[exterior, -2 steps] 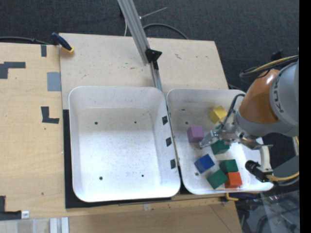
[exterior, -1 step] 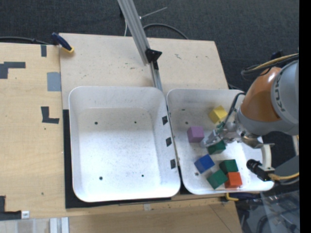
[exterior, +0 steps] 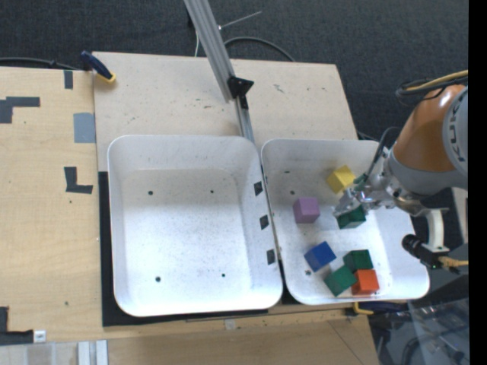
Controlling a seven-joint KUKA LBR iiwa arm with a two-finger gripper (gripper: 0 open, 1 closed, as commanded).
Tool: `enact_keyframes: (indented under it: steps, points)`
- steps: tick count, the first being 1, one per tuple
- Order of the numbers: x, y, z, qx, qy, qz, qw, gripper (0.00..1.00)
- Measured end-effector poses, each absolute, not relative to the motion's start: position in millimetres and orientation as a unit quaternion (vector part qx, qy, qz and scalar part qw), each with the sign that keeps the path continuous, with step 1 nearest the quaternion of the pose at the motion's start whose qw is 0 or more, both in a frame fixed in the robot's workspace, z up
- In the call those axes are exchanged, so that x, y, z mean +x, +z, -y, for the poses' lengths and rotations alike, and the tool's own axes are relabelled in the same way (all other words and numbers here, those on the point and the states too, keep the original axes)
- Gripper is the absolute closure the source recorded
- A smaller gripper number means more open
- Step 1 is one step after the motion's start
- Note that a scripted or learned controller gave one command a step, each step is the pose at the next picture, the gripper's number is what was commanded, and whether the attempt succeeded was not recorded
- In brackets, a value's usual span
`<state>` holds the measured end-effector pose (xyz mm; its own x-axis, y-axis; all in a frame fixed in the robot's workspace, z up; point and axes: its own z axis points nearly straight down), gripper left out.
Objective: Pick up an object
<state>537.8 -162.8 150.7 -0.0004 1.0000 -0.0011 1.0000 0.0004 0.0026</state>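
1. Jaws: low in the right bin, directly over a green cube. Whether they are released or clenched cannot be told; the wrist hides the tips.
2. Green cube: dark green, small, sharp-edged, seen partly under the jaws and resting on the bin floor or just above it.
3. Neighbours: a yellow cube just behind the jaws, a purple cube to their left, and a blue cube, two further green blocks and an orange cube in front of them.
4. Risk: an off-centre closure would likely let the cube twist out or slip on the lift.
5. Risk: the yellow cube lies close enough that a finger could nudge it.
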Motion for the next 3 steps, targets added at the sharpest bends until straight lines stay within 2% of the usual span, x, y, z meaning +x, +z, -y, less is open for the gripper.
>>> enact_keyframes:
  steps: [1,2,3]
  points:
    - [545.4,211,166,0.707,0.001,-0.708,0.002,1.0]
    - [546.2,251,166,0.707,0.0006,-0.708,0.001,1.0]
    - [564.3,254,109,0.705,0.0005,-0.71,-0.001,1.0]
